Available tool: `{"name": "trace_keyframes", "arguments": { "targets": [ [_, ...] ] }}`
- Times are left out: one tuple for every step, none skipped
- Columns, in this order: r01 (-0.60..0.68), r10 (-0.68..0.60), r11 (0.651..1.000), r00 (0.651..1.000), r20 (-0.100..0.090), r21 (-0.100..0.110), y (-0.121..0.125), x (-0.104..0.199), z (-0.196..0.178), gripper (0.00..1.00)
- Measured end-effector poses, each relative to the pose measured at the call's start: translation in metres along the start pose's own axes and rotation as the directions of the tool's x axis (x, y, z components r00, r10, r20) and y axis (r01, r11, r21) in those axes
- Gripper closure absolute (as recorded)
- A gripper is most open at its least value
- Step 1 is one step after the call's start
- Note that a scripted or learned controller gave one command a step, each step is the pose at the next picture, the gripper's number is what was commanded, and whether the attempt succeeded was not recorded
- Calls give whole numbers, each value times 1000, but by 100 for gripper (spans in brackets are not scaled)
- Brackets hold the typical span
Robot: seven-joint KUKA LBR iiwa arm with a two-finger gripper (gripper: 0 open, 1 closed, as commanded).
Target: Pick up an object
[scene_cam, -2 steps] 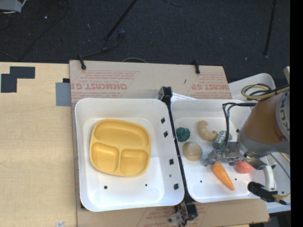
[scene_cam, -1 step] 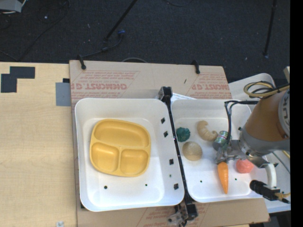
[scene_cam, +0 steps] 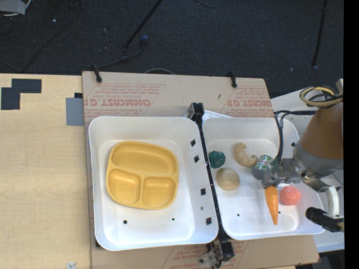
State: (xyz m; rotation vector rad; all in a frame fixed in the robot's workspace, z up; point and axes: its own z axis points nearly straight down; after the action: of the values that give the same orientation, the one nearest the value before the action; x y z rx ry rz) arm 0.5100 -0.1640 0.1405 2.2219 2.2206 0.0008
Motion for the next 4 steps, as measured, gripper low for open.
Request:
{"name": "trace_keyframes", "arguments": {
  "targets": [
    [2, -2, 1000, 1000, 0, -2, -9, 2, -55, 100],
    [3, -3, 1000, 1000, 0, 0, -11, 4, -97, 100],
    [6, -6, 1000, 1000, -1, 2, 10, 53, -104, 100],
    [5, -5, 1000, 1000, -1, 3, 37, 98, -90, 100]
  ]
}}
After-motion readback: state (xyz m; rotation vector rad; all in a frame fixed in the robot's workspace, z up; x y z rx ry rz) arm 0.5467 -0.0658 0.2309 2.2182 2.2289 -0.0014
